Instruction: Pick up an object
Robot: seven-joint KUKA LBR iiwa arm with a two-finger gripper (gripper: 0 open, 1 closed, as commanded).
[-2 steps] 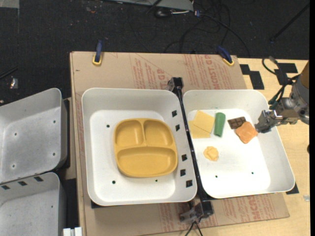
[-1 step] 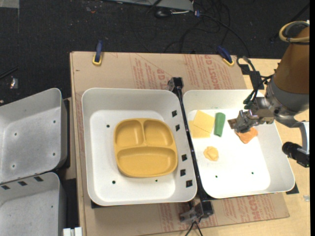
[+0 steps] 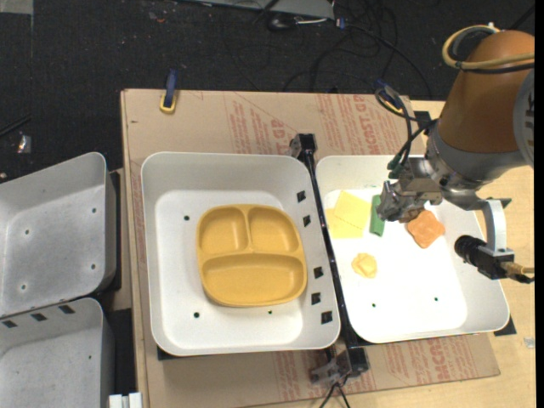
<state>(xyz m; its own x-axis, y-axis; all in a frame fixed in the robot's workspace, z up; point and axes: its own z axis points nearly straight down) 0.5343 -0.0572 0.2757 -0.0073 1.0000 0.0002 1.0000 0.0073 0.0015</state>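
The right bin [image 3: 442, 313] holds a flat pale yellow piece [image 3: 347, 214], a small green block [image 3: 376, 222], an orange chunk [image 3: 424, 229] and a small yellow lump [image 3: 365, 265]. My gripper [image 3: 393, 204] hangs low in the upper part of this bin, right over the top end of the green block and between the yellow piece and the orange chunk. Part of the green block is hidden under the gripper body. I cannot make out whether anything is held.
The left bin [image 3: 170, 313] carries a yellow divided tray [image 3: 252, 256]. A black divider with clips [image 3: 319, 245] runs between the bins. The arm's orange and grey body [image 3: 489, 100] looms over the right bin's far right corner. A black fitting [image 3: 476, 255] sits at the right wall.
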